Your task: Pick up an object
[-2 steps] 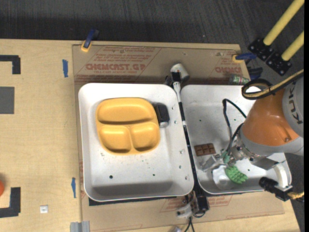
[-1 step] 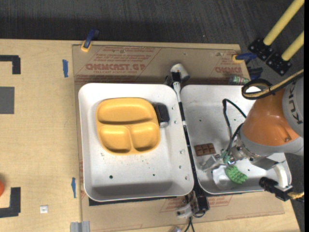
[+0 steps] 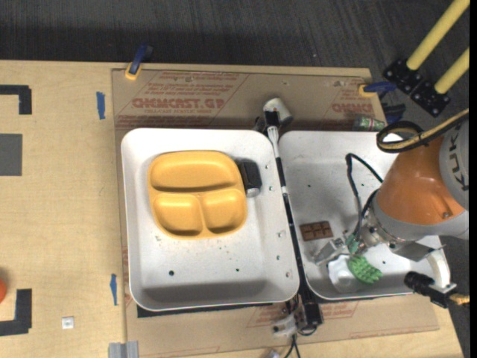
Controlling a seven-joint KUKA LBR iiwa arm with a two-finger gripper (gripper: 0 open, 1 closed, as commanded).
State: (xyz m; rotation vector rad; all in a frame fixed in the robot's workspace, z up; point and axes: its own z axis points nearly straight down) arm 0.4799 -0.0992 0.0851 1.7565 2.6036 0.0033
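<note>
Jaws of the gripper (image 3: 349, 246) sit low in the right bin (image 3: 313, 162), near its front wall, but the wrist hides them, so whether they are apart or together cannot be told. Directly beneath the wrist lies a green toothed block (image 3: 364, 268), resting on a white object (image 3: 339, 272) on the bin floor; contact between the jaws and either item cannot be confirmed. Just to the left, a small brown rectangular piece (image 3: 317, 231) lies flat on the bin floor, apart from the green block. The arm (image 3: 417, 196), with its orange band, enters from the right and covers much of the right bin's far side; a black cable (image 3: 358, 174) loops from it over the bin.

The left bin (image 3: 141, 200) holds a yellow divided tray (image 3: 197, 192), with three compartments, lying toward the bin's back. A small dark object (image 3: 250, 176) touches the tray's right edge. Both bins stand side by side on a brown cardboard sheet (image 3: 223, 95), which lies on the wooden surface (image 3: 59, 200). Blue tape marks (image 3: 100, 104) sit along the sheet's left edge.
</note>
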